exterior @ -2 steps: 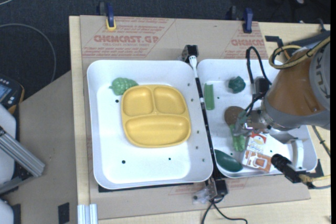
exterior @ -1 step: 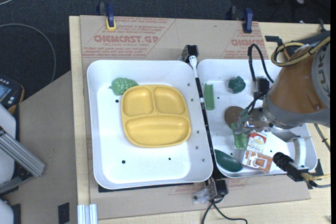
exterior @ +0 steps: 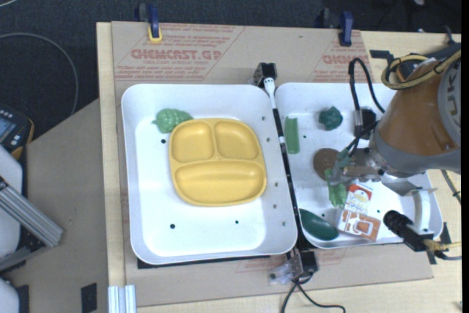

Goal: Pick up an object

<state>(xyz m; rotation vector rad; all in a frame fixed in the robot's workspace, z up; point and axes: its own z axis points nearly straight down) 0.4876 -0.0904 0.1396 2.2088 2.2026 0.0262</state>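
Arm [exterior: 418, 124] reaching in from right, claw [exterior: 338, 174] pointed down.

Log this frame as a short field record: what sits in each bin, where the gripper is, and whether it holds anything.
left bin: yellow divided plate; light green lumpy item touching the plate's far-left corner
right bin: green stick, dark teal lump, brown round item, dark green spoon-like item, orange-and-white carton
gripper: low in the right bin, at the brown round item and a small green piece
grasp: cannot tell; jaws' state unclear
arm: enters from the right
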